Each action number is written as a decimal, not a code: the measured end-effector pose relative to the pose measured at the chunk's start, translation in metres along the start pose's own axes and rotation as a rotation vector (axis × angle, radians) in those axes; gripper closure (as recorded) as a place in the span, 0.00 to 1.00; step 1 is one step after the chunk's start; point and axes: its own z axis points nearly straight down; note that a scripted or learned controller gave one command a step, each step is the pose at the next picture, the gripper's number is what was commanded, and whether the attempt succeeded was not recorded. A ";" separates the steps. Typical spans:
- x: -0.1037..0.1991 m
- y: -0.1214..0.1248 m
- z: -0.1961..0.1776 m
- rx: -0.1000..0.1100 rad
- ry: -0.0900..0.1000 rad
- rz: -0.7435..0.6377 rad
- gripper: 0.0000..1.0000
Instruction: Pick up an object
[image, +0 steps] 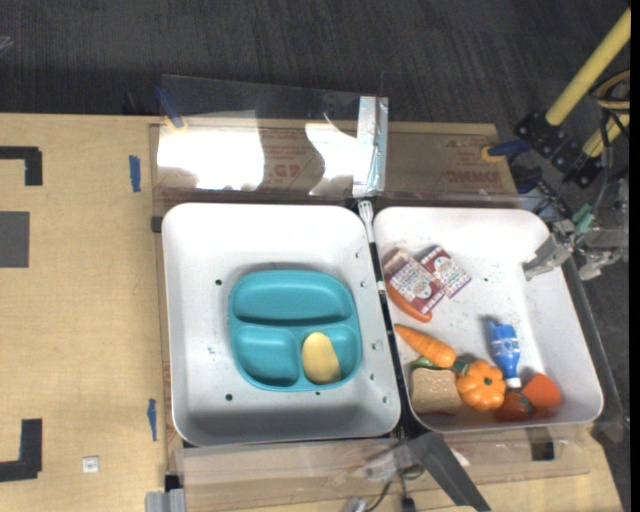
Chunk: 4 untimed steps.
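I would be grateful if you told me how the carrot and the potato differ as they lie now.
The carrot is orange, long and tapered; the potato is pale yellow and rounded. The carrot lies in the right bin touching other toys, while the potato sits alone in a compartment of the teal tray in the left bin. Both are toy vegetables.

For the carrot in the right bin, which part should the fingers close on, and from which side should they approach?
Grip the carrot across its thicker middle, coming straight down from above. It lies flat and slanted, thin end up-left, thick end against the small pumpkin and the bread slice. Closing across its narrow width, away from that crowded end, probably leaves the fingers free space on both sides.
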 end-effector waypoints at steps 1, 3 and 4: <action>-0.032 -0.039 0.117 0.011 0.005 -0.103 0.00; 0.003 -0.059 0.164 -0.015 -0.006 -0.089 1.00; 0.022 -0.030 0.074 -0.007 -0.002 0.058 1.00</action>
